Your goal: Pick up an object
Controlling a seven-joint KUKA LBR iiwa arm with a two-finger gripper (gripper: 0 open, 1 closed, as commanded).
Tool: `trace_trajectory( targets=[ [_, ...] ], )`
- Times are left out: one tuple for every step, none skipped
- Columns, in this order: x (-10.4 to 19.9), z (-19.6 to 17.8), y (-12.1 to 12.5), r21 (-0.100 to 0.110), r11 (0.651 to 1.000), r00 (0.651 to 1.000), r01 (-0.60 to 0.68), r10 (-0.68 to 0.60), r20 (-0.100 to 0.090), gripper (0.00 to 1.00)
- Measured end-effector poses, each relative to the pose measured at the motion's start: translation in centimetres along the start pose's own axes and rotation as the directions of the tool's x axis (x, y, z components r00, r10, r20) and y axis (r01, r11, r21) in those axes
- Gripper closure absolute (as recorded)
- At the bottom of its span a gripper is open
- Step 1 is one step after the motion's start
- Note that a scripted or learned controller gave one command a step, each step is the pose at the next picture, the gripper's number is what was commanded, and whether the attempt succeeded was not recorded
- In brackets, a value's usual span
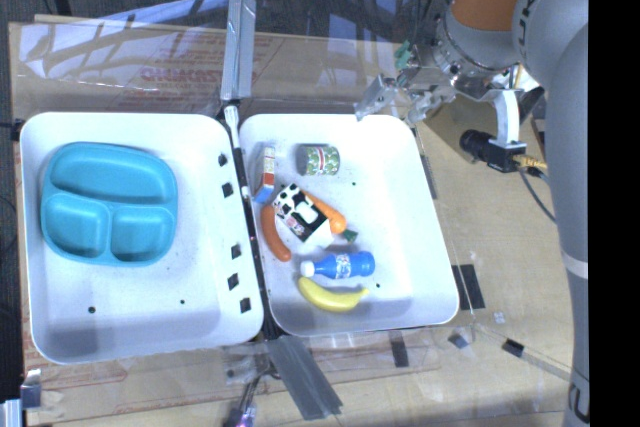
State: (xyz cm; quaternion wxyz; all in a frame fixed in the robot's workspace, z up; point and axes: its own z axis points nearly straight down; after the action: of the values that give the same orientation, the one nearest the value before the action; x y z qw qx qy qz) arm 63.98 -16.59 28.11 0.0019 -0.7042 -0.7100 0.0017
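Since no single object is named, the likeliest pick is judged to be the small can (319, 159), lying on its side at the far end of the right bin (432, 245), apart from the rest. It is judged light, rigid and smooth, prone to rolling; a grip across its round body is advised. Green-and-white labelling is noted. Nearer lie a banana (332, 296) and a blue bottle (341, 265). The hand (398, 95) hangs beyond the bin's far right corner; its state cannot be told.

One fixed camera looks down aslant on both bins (330, 320) from above.
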Motion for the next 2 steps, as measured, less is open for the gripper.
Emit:
trace_trajectory(
  targets=[
    [0.6,12.9,-2.9,0.001,0.984,0.984,-0.176,0.176,-0.001,0.0],
    [2.3,17.6,-5.0,-0.001,0.997,0.997,-0.076,0.076,-0.001,0.0]
  ],
)
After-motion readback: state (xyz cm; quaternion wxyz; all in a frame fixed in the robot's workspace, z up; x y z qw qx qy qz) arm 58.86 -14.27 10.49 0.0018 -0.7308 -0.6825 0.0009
